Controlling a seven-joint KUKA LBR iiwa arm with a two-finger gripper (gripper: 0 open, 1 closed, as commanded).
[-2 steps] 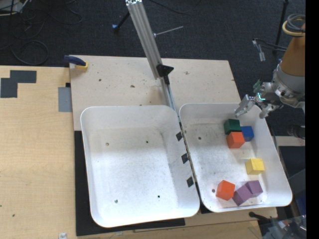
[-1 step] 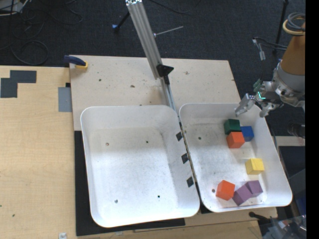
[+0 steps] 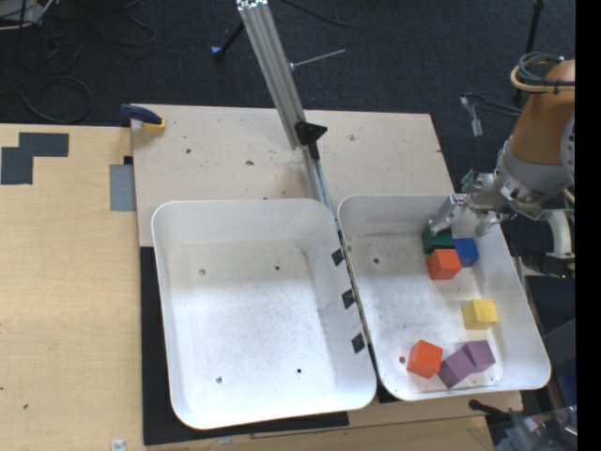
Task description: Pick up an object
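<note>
Green cube [image 3: 434,241] sits in the right white plastic bin [image 3: 394,280], touching an orange cube [image 3: 444,264] and a blue cube [image 3: 466,251]. Just above it hovers the metal hand [image 3: 457,216], seemingly touching it; whether it grips is unclear.

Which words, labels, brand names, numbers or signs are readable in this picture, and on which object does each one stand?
No readable text, number or brand name.
Checkered marker: a black-and-white pattern on top of the aluminium bar, no letters.
Black tabs on the edge between the two bins: no writing visible.
Coloured blocks, for example the yellow block: plain faces.
</note>
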